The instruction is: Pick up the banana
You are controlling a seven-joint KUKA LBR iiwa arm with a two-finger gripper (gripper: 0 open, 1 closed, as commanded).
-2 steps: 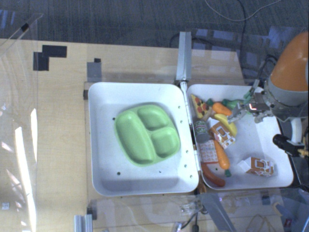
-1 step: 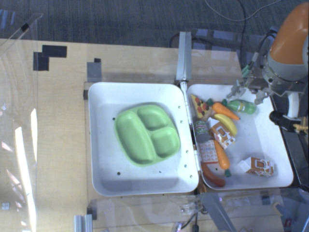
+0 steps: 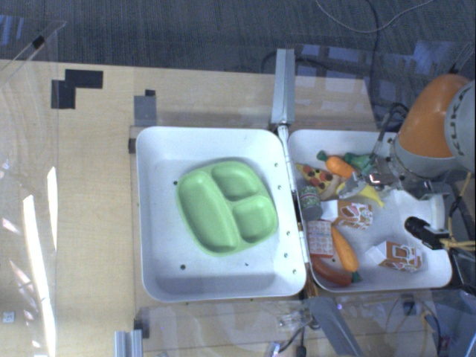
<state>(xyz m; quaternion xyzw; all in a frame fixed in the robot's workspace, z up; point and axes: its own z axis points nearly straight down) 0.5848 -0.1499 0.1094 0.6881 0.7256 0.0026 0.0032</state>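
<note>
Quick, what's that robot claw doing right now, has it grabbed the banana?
Gripper: down over the banana in the right bin; open, closed or holding cannot be told.

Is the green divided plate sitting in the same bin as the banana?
No. The green divided plate lies in the left bin, while the banana is among the toys in the right bin.

We look down from single fixed camera mounted above worktop, angled at slant, not straight overhead. Far edge of worktop and dark carpet fill top of our frame; near edge sits at bottom. Left bin lies centre frame, right bin toward right side. Arm enters from our right, cropped by frame edge. Mid-distance framing: we take in both bins whole, plus bare worktop at left.
</note>
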